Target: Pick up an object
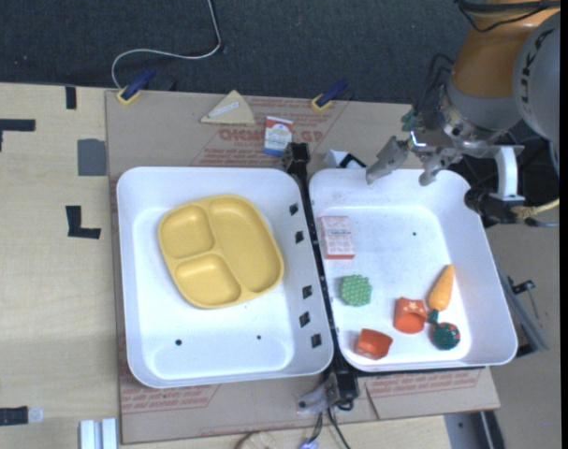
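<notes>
Red toy (372,343) in right bin (471,241); yellow tray (220,249) in left bin (138,251).

You are looking at six things lying loose in the right bin (471,251): a flat red-and-white card (337,237) near its left wall, a green knobbly ball (356,290) below it, a red block (372,343), an orange-red cup (409,315), an orange carrot (441,288) tilting upward, and a dark green ball (444,335) sitting nearby.

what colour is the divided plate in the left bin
Yellow: the divided plate shows plainly in the camera view.
</notes>
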Motion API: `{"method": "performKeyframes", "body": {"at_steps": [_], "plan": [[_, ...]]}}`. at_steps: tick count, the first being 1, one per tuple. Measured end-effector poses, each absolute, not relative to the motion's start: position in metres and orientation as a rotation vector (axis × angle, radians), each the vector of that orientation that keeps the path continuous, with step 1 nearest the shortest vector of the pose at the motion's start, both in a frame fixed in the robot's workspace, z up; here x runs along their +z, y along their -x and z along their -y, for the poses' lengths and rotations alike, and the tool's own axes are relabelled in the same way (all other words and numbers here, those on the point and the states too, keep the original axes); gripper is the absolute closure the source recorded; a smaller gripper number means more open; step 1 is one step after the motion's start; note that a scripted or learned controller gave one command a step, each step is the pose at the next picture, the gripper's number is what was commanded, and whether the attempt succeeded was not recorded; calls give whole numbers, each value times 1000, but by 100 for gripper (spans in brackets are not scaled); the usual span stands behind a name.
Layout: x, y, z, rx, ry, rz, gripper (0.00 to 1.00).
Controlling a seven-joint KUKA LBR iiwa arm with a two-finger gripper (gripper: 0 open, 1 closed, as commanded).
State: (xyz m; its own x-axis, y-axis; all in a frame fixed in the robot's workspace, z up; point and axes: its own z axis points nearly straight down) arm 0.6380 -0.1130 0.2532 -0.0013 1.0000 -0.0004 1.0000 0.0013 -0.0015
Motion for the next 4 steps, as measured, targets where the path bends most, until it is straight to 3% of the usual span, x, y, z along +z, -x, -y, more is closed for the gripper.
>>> {"method": "performKeyframes", "body": {"at_steps": [1,2,3,4], "plan": [[164,-607,120,5,2219,2220,0],[106,-576,98,4,2218,2220,0],[86,-494,178,3,2227,2220,0],[119,-565,214,0,2222,2224,0]]}}
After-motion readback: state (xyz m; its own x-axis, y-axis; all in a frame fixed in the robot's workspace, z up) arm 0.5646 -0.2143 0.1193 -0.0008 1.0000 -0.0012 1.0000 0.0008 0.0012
